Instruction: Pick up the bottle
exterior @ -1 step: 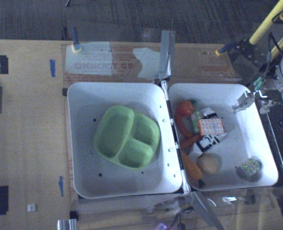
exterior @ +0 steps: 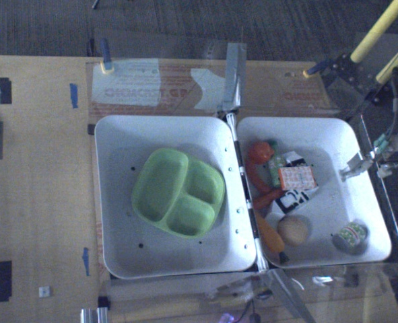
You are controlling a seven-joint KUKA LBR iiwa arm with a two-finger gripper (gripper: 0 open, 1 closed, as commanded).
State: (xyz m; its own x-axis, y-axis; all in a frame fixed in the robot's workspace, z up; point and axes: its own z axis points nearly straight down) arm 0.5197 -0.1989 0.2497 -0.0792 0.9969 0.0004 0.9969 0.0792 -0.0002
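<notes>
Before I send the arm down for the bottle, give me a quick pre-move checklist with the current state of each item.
1. Bottle identified: cannot tell. The right bin holds a heap of red, orange and boxed items along its left side, and no bottle stands out.
2. Gripper position: ok, over the right bin's right edge, apart from the heap.
3. Gripper free of load: cannot tell at this size.
4. Round patterned item lies alone in the bin's near right corner: ok, not in the path to the heap.
5. Left bin holds a green divided plate, not the target: ok.
</notes>
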